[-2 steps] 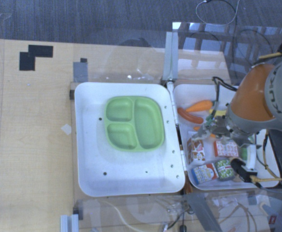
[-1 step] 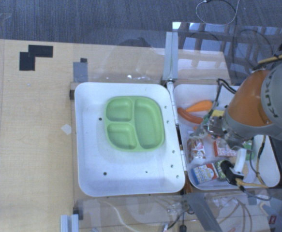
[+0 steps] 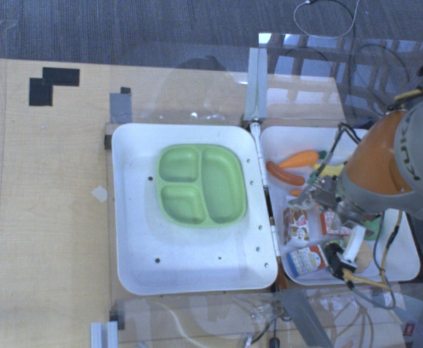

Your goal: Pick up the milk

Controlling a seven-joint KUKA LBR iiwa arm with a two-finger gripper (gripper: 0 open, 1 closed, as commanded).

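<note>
I am looking down on the bench [image 3: 44, 194] with its 2 white bins side by side. The left bin [image 3: 135, 252] is holding a green plate [image 3: 200, 185] with 3 compartments. The arm [image 3: 385, 162] is reaching in from the right and hanging over the right bin [image 3: 407, 263], with the tool [image 3: 320, 194] sitting low among the items there; I cannot tell how it is set. The milk [image 3: 297, 225] is lying in the right bin just below the tool, beside another small carton [image 3: 307, 258] near the front edge. A carrot [image 3: 300, 159] and a sausage [image 3: 282, 174] are lying toward the bin's back.
</note>
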